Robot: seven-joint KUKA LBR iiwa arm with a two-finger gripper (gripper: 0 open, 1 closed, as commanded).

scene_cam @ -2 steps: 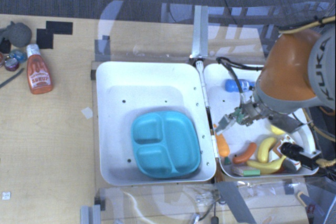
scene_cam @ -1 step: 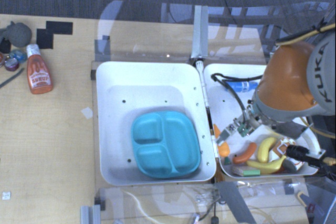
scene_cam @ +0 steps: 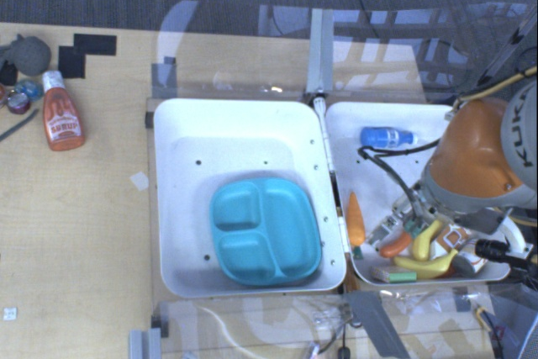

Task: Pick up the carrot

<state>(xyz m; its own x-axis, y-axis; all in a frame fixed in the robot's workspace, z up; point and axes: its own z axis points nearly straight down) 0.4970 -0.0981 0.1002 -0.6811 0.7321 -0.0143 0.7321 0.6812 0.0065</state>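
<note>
The carrot (scene_cam: 356,219) is a slim orange cone lying lengthwise against the left wall of the right bin (scene_cam: 340,149), its tip pointing to the far side. My gripper (scene_cam: 398,222) is down in the same bin, just right of the carrot and apart from it, above a pile of toy food. The arm's orange band (scene_cam: 476,152) and grey wrist hide the bin's right part.
A blue bottle (scene_cam: 387,136) lies at the back of the right bin. Yellow bananas (scene_cam: 425,251), a short orange piece (scene_cam: 395,246) and a green piece (scene_cam: 403,274) crowd its near end. The left bin (scene_cam: 193,130) holds a blue divided plate (scene_cam: 265,229). A syrup bottle (scene_cam: 62,120) lies on the bench at left.
</note>
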